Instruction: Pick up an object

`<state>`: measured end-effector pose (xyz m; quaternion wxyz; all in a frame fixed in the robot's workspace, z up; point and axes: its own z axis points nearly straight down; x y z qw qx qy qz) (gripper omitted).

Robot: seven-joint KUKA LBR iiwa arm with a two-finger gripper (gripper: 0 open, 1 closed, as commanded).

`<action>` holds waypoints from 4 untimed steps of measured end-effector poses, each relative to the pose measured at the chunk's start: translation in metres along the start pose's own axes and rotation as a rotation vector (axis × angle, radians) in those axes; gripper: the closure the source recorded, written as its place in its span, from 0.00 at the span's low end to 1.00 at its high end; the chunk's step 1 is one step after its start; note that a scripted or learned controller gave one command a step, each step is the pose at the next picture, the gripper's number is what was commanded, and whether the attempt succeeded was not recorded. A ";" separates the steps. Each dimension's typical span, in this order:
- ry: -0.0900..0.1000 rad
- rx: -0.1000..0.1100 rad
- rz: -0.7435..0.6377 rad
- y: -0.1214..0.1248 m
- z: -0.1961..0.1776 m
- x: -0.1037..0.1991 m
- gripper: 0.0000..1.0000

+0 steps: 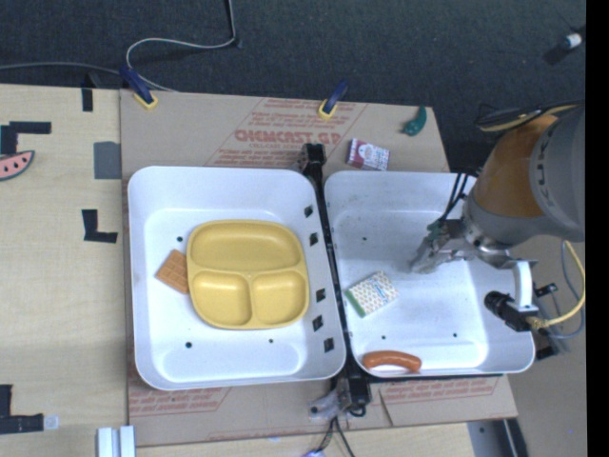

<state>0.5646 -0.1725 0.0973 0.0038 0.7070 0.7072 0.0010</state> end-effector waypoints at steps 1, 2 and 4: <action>0.000 0.000 0.000 0.000 0.000 0.000 0.00; 0.001 0.002 -0.001 -0.006 0.010 0.035 0.00; 0.000 0.000 -0.001 -0.005 0.001 0.034 0.00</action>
